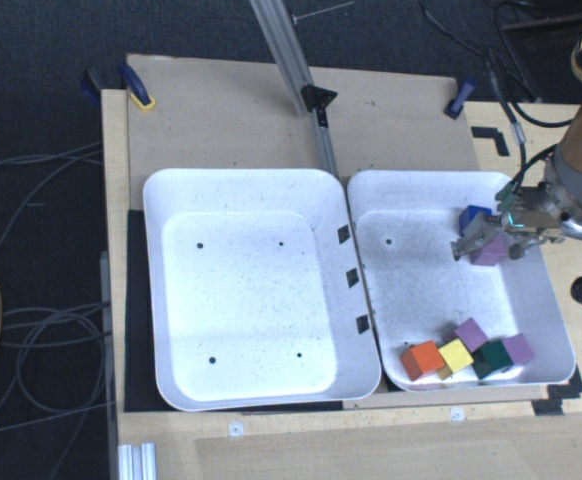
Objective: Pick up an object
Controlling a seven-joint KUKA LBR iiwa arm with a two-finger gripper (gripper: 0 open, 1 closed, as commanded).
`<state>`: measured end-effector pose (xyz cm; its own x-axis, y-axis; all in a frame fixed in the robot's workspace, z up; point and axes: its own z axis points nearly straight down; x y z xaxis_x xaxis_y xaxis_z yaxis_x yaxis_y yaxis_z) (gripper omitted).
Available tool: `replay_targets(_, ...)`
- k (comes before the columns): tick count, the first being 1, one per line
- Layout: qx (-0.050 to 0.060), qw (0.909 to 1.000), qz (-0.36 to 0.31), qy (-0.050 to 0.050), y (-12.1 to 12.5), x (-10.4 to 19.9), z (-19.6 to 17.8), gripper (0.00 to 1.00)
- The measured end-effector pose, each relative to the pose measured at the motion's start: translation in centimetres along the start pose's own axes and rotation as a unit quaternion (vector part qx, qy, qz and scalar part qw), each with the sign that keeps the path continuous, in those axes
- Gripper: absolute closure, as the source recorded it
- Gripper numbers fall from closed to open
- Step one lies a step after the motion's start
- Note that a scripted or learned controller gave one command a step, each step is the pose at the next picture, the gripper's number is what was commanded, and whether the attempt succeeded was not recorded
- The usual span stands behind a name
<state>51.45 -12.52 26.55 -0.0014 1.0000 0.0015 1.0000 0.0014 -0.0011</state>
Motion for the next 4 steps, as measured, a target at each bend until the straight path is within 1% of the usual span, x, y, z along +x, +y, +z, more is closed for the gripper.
replay_targets(1, -0.001, 1.0000, 0.000, 0.000, 0.0, 0.0, 0.0, 0.00)
replay_targets(2, 0.003, 1.0000, 0.000, 0.001, -0.2, 1.0, 5.7, 0.00)
replay_targets(3, 0.004, 1.0000, 0.000, 0.001, 0.2, 1.2, 12.0, 0.00)
replay_targets(4, 0.003, 1.0000, 0.001, 0.001, 0.0, 1.3, 16.9, 0.00)
